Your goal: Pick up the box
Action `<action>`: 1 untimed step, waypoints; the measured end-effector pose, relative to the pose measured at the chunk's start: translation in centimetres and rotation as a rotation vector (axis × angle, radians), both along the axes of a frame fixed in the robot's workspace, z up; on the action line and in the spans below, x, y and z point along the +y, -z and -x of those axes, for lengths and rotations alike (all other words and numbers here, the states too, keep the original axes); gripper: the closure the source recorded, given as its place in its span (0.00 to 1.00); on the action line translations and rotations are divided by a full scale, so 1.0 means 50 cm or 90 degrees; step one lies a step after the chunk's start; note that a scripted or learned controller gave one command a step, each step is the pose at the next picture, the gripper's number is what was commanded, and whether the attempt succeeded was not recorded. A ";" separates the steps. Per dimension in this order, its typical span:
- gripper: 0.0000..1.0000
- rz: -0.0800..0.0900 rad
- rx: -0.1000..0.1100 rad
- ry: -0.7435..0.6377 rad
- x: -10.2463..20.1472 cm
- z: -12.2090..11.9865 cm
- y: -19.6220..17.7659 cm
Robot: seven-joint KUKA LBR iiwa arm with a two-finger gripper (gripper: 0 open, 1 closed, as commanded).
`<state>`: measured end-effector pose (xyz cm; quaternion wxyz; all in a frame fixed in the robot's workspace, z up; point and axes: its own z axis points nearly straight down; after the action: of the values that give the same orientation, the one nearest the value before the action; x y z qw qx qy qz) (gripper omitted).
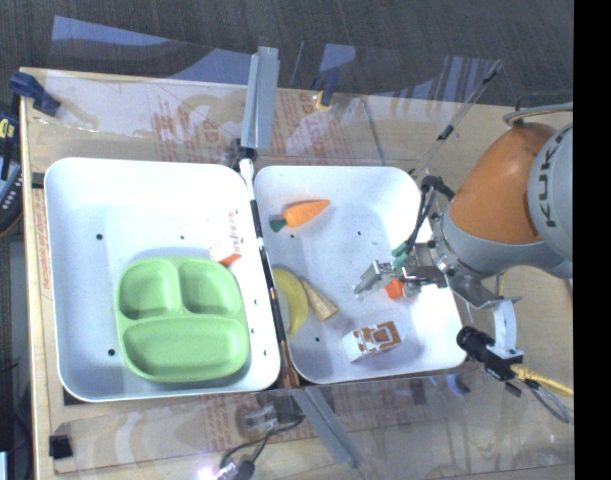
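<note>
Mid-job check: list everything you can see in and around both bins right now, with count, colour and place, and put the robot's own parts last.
Bins: two, white, side by side on the bench.
Divided plate: one, green, in the left bin, toward its near side.
Carrot: one, orange with a green end, far part of the right bin.
Banana: one, yellow, against the right bin's left wall.
Box: one, white with brown print, near side of the right bin.
Arm: one, grey with an orange band, reaching in from the right.
Pincer: one, above the right bin, above the box.
</note>
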<state>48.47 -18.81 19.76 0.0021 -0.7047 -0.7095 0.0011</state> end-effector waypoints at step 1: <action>0.00 0.000 0.000 -0.060 0.095 -0.008 0.215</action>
<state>48.88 -14.09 9.02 0.0024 -0.6702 -0.7422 0.0014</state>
